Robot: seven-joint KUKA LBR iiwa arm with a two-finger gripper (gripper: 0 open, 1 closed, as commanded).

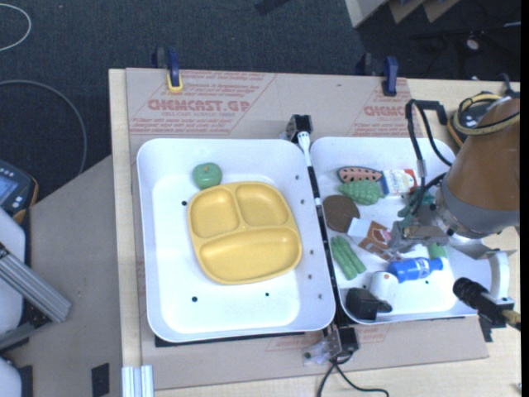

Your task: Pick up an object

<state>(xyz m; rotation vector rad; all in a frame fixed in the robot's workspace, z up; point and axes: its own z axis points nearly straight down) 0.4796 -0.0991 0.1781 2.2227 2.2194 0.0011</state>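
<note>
The right bin holds several small objects: a brown disc, a green bumpy toy, a pink slice with dark seeds, a white and red tube, a green pod, a brown and white packet, a blue bottle, a white cup and a black piece. My gripper hangs low over the middle of this bin, just above the blue bottle and right of the packet. The arm's body hides the bin's right part.
The left bin carries a yellow divided plate and a green ball at its far left corner. A black clip sits on the ridge between the bins. Cables loop over the right bin's far edge.
</note>
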